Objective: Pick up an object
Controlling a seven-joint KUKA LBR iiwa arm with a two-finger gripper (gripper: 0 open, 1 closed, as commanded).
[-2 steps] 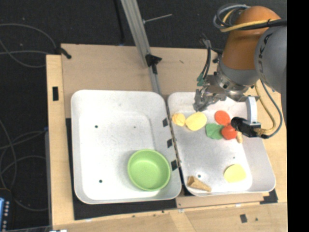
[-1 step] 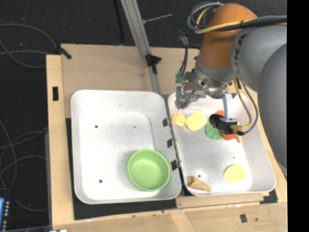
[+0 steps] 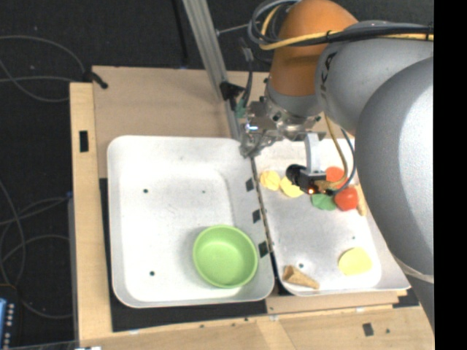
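From my seat I see the grey arm with its orange band (image 3: pixel 306 42) reaching in from the right and bending down over the far end of the bins. The gripper (image 3: pixel 249 144) hangs at the far end of the ridge where the two shallow white bins meet. I cannot tell whether it is open or closed, and I see nothing held in it.

The things to pick lie mostly in the right bin (image 3: pixel 321 232). Two small pale yellow pieces (image 3: pixel 281 184) sit just right of the ridge, near the gripper. Beyond them an orange ball (image 3: pixel 334 174), a red ball (image 3: pixel 347 197) and a small green lump (image 3: pixel 322 200) huddle together against the arm's side. A flat yellow disc (image 3: pixel 354 261) and a tan wedge (image 3: pixel 300 276) lie near the front rim, apart from each other. Between the cluster and those two, bare white floor shows.

In the left bin (image 3: pixel 160 188) a light green plastic bowl (image 3: pixel 225 256) stands upright in the near right corner, close to the ridge. The wide white floor to the bowl's left and behind it gives room to move.

The bins rest on a tan board bench (image 3: pixel 146 100). A slanted aluminium rail (image 3: pixel 201 28) rises behind, and dark floor with loose cables (image 3: pixel 36 64) lies around.
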